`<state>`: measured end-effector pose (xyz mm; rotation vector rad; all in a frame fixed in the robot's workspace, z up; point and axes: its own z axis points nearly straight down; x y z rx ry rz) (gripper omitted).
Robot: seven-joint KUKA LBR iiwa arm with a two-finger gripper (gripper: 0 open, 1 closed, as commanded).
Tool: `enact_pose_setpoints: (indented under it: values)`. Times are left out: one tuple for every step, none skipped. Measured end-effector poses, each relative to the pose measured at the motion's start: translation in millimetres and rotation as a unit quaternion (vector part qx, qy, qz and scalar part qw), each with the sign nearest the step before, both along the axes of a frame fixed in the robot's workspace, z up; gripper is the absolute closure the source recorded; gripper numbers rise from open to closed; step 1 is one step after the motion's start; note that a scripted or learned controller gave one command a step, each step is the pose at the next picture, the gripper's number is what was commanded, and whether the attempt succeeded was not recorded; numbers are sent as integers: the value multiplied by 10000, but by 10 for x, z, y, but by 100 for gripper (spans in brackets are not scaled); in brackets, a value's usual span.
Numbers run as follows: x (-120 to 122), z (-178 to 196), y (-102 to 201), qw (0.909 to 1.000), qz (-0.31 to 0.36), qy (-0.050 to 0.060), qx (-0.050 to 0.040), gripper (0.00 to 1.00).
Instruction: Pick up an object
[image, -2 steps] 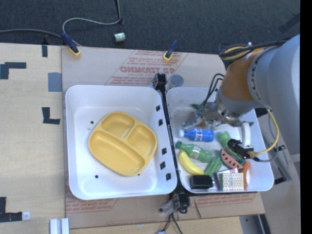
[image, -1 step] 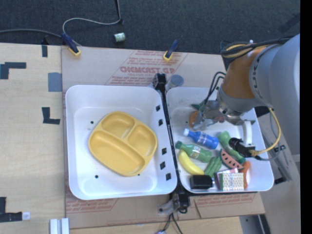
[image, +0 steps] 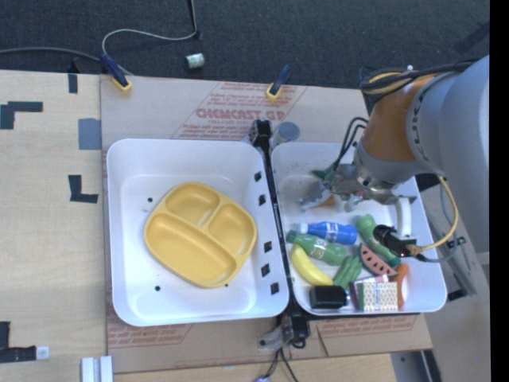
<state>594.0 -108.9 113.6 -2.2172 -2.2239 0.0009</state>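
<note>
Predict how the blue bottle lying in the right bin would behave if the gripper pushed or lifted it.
The blue bottle lies on its side and looks round, so it would probably roll. It looks like smooth plastic, likely light and slippery. Crowded against the green bottle, it may nudge it.

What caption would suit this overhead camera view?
Grey arm's gripper poised in the right bin over toy food; yellow divided plate in the left bin.

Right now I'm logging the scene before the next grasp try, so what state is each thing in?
gripper: low in the right bin, nothing seen between its fingers
yellow plate: lying flat in the left bin, right way up
blue bottle: on its side
green bottle: on its side
banana: lying flat
black block: lying flat by the near wall
</note>
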Motion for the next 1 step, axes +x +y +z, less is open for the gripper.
enact_pose_setpoints:
  values:
    - [-423, -283, -83, 10000, -13, -7, -4, 0]
